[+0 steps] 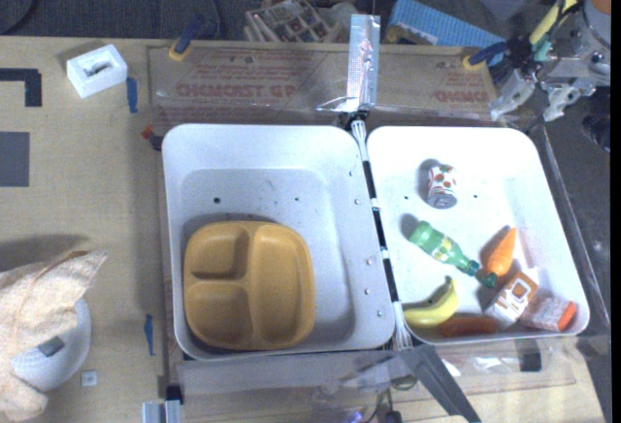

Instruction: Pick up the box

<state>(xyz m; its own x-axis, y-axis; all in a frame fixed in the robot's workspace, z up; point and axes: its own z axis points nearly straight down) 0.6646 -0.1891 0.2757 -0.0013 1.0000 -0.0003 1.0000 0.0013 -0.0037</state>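
Parked at the upper right of the frame, the end effector [568, 86] sits beyond the far corner of the right bin [466, 147], among cables and clutter; whether it is open or closed cannot be told from here, and nothing is visibly in its hold.

The box [514, 298], a small white and orange carton, lies in the lower right of that bin, tilted and hemmed in. A carrot [500, 252] touches its upper edge, an orange packet [555, 314] lies just beside it to the right, and a red sausage-like piece [468, 324] runs along its lower left, next to a banana [432, 305]. A green bottle [441, 247] points at the group from the upper left, and a small can [441, 185] stands well apart, higher up.

The likely failure is a crowded grasp: a descent onto the carton could catch the carrot or packet instead, or pinch two things together. The tilt may let the carton slip out sideways on closing. The bin wall near the lower right also leaves little room for an outer finger, so a collision or a shallow, weak hold seems possible.

The left bin [194, 154] holds a yellow divided tray [249, 284], clear of all this.
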